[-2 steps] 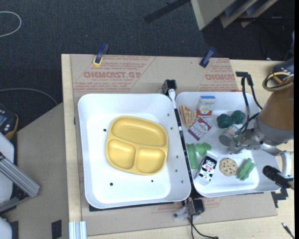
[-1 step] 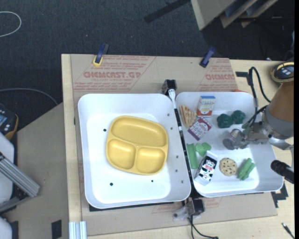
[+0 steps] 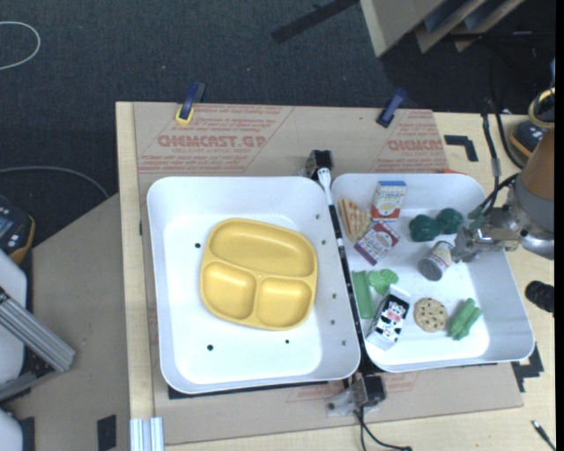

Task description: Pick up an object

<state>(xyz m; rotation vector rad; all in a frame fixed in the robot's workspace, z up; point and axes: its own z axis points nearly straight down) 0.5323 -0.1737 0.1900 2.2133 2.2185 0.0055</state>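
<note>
The floor (image 3: 115, 53) is dark blue-grey carpet, and a thin pale cable loop (image 3: 19, 44) lies on it at the far left. The bench (image 3: 264, 141) is topped with pale brown board printed in faded red lettering, held at its far edge by two clamps, a blue and yellow one (image 3: 188, 105) on the left and a blue one (image 3: 391, 107) further right. Beyond the bench a light wooden structure (image 3: 432, 22) stands at the top, with a dark bar (image 3: 317, 18) slanting beside it. A silver aluminium rail (image 3: 35, 335) angles in at lower left. Light is even, shadows soft.
</note>
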